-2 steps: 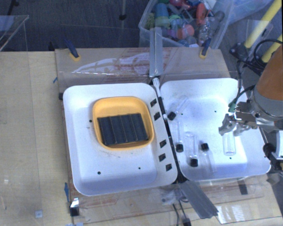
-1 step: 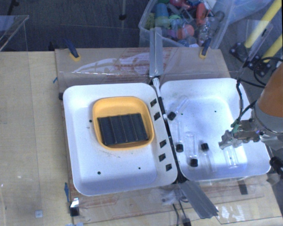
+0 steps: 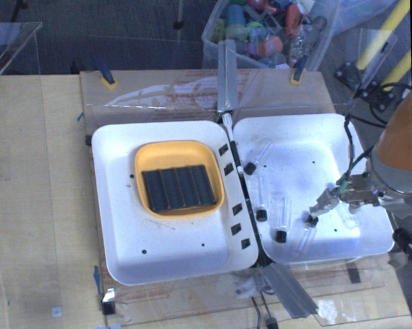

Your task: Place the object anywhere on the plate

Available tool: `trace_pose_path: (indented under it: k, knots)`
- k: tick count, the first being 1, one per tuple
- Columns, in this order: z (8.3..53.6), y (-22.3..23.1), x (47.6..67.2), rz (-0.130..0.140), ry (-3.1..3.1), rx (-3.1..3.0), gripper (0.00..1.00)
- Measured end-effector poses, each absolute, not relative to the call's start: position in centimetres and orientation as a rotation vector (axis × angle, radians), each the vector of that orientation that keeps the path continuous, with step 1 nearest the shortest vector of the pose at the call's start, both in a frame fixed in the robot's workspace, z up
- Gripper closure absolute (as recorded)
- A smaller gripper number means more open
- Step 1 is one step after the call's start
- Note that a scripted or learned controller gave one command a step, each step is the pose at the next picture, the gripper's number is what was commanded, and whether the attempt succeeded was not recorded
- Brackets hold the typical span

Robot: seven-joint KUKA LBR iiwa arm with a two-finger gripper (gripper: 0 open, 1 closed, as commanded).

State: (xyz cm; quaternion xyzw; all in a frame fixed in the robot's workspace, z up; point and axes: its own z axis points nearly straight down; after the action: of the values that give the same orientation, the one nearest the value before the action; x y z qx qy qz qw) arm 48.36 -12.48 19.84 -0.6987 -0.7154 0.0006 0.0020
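On yellow squarish plate point(image 3: 178, 153) (left bin point(image 3: 121, 251)): dark ribbed rectangular object point(image 3: 178, 188).

No text, label or number can be read anywhere. Nothing legible stands on any surface in view.

Single fixed cam, mounted high over the bench point(image 3: 32, 200), angled down toward the far side. Both white bins in frame: left bin point(image 3: 121, 251), right bin point(image 3: 370, 239). Mid-distance, whole workspace visible. Arm point(image 3: 398, 154) enters from frame right.
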Motion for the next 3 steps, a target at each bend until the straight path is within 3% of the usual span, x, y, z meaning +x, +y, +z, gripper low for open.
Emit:
trace_pose_path:
  k: [1,2,3]
  knots:
    - [26.0,-17.1,54.0,-0.001,-2.386,-2.046,0.0]
    - [27.7,-22.3,60.0,-0.002,-2.673,-1.665,0.0]
    - [29.4,-22.1,64.9,-0.001,-2.872,-1.295,0.0]
